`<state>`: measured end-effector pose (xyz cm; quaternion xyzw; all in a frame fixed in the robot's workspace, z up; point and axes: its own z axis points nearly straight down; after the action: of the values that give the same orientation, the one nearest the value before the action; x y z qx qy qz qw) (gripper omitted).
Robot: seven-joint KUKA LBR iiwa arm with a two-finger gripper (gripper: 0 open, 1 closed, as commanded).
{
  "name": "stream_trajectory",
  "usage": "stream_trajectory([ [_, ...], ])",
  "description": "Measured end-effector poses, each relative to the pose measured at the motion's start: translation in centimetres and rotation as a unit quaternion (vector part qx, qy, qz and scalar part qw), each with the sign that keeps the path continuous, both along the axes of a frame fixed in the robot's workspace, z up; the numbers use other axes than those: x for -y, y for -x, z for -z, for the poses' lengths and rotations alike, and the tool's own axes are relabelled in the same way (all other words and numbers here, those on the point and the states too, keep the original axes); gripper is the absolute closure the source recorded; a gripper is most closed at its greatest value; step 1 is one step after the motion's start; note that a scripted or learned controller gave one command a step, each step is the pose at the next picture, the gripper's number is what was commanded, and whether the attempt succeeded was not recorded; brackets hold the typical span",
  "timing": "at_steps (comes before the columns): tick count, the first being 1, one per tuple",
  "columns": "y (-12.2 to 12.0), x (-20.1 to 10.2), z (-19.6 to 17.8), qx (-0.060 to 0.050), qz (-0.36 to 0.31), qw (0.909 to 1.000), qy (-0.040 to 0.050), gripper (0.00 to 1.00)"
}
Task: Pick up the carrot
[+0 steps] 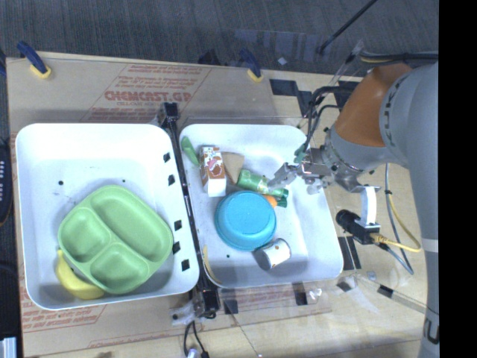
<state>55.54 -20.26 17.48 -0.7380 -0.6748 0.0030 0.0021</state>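
My fingers (285, 176) hover low in the right bin (317, 233); whether they are spread I cannot tell. The carrot (276, 194) lies just below them, wedged between the green packet (251, 179) and the blue bowl (245, 219). I should descend straight, straddling its orange end, clear of the bowl's rim.

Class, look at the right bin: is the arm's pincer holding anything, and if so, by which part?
It cannot be told. The pincer sits low over the carrot, beside the green bottle and blue bowl, but no item is visibly between its tips.
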Motion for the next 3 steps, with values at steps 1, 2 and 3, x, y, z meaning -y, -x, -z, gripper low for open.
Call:
stream_trajectory([
  [1,-3.0,-1.9,6.3,-0.003,-0.01,0.9999,-0.0018,0.0],
  [2,-1.6,0.2,8.2,0.001,-0.075,0.9972,-0.0021,0.0],
  [3,-1.6,0.1,7.2,-0.002,-0.079,0.9969,-0.0032,1.0],
])
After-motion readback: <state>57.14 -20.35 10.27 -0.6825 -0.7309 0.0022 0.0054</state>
